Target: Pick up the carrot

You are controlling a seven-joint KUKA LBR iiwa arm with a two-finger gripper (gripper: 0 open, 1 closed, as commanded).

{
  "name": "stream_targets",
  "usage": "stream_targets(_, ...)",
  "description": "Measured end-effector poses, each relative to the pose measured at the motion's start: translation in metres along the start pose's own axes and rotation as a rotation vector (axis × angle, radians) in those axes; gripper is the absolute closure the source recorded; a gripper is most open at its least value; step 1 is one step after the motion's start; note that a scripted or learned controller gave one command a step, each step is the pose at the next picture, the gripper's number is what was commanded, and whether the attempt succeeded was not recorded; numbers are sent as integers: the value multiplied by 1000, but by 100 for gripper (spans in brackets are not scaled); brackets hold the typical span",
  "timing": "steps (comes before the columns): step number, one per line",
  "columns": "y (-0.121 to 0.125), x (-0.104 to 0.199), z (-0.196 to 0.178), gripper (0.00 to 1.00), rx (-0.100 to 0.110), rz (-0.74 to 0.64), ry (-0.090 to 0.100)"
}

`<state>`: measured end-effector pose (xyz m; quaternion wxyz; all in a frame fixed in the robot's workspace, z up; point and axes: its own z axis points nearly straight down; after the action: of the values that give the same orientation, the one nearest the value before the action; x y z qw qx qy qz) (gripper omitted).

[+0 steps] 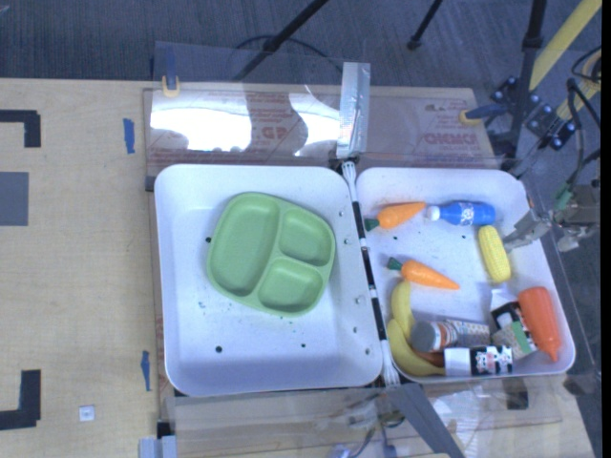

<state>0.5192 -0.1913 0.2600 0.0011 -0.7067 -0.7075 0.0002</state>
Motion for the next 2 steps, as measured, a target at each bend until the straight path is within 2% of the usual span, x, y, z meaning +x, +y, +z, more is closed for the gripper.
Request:
stream_targets(1,-15,58,62,0,0,-193,0)
stream_targets(2,-14,56,52,100,-4,-191,-2)
